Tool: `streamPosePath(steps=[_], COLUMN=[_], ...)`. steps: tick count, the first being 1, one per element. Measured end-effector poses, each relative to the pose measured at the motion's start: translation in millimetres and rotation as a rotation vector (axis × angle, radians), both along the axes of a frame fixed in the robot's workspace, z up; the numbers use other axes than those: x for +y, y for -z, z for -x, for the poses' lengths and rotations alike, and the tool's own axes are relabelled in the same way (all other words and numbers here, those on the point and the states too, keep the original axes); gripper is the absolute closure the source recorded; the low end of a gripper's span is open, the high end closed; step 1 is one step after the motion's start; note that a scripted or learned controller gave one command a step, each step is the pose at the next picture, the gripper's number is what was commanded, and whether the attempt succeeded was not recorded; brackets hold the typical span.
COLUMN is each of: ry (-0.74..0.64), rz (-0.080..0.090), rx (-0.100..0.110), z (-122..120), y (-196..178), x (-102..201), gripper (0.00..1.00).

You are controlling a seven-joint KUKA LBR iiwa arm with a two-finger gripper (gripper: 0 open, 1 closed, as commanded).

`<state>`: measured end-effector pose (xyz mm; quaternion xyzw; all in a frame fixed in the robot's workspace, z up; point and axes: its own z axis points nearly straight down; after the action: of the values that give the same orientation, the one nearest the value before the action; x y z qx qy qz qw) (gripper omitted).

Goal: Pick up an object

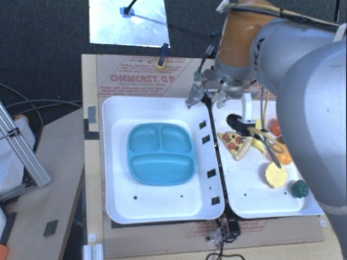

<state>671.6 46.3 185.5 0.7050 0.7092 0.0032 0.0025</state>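
**Toys wait in the right bin, gripper up at the far end**

Closest to us, in the right bin (255, 203), sits a small dark green ball (299, 188) in the front right corner. Just behind it lies a round yellow toy (275, 176). A bit farther back is a toy pizza slice (235, 142), with its point toward the front. Beside the pizza is a long yellow toy (259, 140), and an orange piece (284, 157) lies near the arm's side. These toys are the things to pick up, and all of them rest on the bin floor.

The left bin (116, 199) holds a blue plate (161, 153) with three parts. It lies flat in the middle. Small black squares (211, 173) run along the wall where the two bins meet.

Farther back, the gripper (207, 95) hangs over the far end of that wall. It is well apart from the ball and the round yellow toy. I cannot tell if it is spread wide or pinched together.

Behind the bins is brown cardboard (141, 75) with red letters. Farthest away lies a shiny silver sheet (127, 15).
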Motion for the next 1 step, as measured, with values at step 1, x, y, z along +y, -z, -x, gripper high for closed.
streamPosePath(steps=[1], ry=[0.002], rz=[0.001], rx=[0.007], z=[16.5], y=[0.8], x=[6.4], gripper=[0.00])
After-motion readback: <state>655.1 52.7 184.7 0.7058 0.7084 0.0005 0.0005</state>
